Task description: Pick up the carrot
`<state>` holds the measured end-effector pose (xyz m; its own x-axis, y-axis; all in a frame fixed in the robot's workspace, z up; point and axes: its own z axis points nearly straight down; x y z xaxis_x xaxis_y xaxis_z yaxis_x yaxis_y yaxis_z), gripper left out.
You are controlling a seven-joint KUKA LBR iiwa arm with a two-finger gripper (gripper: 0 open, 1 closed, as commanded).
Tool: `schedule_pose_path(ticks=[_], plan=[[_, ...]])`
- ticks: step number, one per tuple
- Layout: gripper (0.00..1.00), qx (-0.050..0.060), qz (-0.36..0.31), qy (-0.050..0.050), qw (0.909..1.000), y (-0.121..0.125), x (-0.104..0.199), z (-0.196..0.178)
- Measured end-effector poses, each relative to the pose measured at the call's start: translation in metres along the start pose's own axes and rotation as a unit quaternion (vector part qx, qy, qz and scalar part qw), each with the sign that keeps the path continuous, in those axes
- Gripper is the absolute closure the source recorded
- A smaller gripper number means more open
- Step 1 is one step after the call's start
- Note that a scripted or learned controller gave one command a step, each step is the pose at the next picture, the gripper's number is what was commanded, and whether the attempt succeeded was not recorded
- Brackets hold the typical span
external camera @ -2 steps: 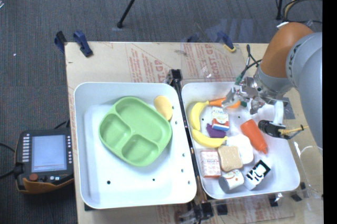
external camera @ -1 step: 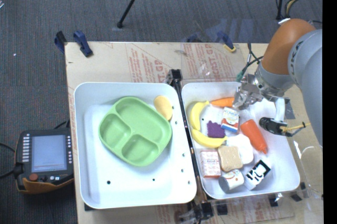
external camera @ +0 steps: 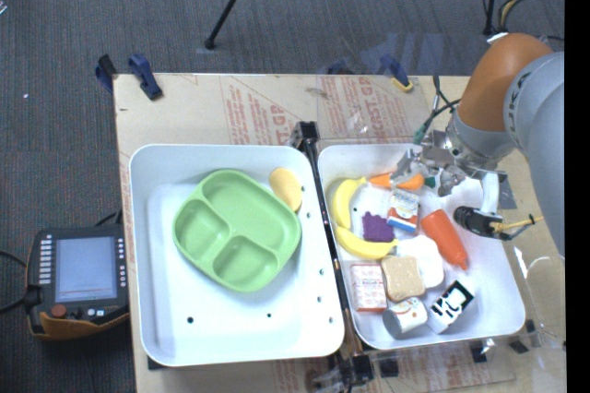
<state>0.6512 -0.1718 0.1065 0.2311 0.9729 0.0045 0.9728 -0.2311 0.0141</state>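
So I see the table first, with two white bins on it. The left bin has a green plate and a small yellow thing. The right bin is full of toy food, like a banana and a slice of bread. The carrot lies in the right bin, just by my tool, which hangs over the bin's back part. I cannot tell if the tool is open or closed. The carrot looks like light, hard, smooth plastic, so it may slip. I think I should grab it across the fat middle.
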Motion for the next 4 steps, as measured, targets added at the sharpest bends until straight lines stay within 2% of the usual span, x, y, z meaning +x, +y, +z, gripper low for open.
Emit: schedule_pose_path(ticks=[1, 2, 3, 4], plan=[[0.00, 0.004, 0.061, 0.001, 0.9982, 0.003, -0.021, 0.012], [0.00, 0.017, 0.245, 0.004, 0.9694, 0.000, -0.022, 0.014], [0.00, 0.011, 0.349, 0.002, 0.9372, -0.010, -0.008, 0.013], [0.00, 0.004, 0.373, -0.002, 0.9279, -0.014, 0.001, 0.012]])
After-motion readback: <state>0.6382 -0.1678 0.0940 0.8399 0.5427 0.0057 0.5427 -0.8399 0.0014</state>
